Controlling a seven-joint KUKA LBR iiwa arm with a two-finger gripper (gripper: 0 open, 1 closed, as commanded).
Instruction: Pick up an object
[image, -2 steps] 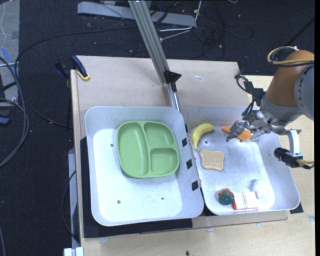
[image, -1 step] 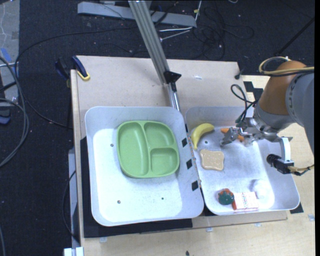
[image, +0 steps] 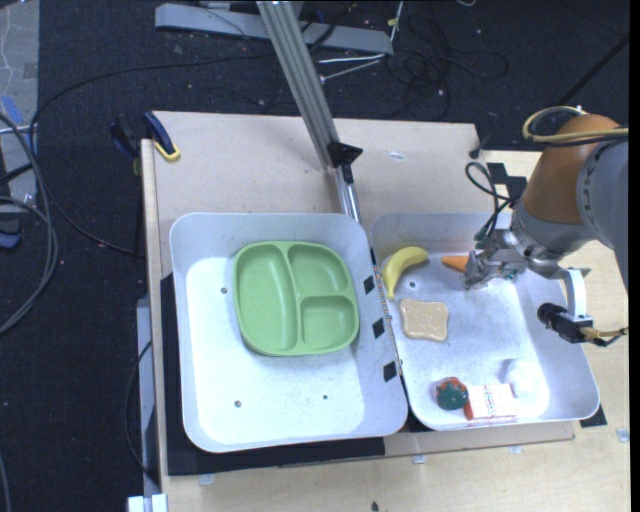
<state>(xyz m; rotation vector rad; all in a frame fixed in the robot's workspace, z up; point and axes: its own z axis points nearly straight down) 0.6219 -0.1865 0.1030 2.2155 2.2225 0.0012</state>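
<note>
The arm (image: 575, 185) reaches in from the right and hangs over the upper part of the right bin (image: 560, 400). Its pincer (image: 487, 270) sits low, just beside an orange carrot-like piece (image: 455, 264) that lies near the bin's upper wall. Whether the pincer is wide, narrow or gripping something cannot be told from this slanted angle.

In the same bin, a yellow banana (image: 403, 266) lies near the upper left corner, and a slice of toast (image: 425, 320) rests just below it. Toward the lower edge sit a small red and green item (image: 451, 393), a red and white carton (image: 491, 402) just beside it, and a pale white object (image: 522, 378) near the right.

The left bin (image: 200, 400) holds a green divided plate (image: 297, 297). Both bins rest on the desk (image: 240, 160).
</note>
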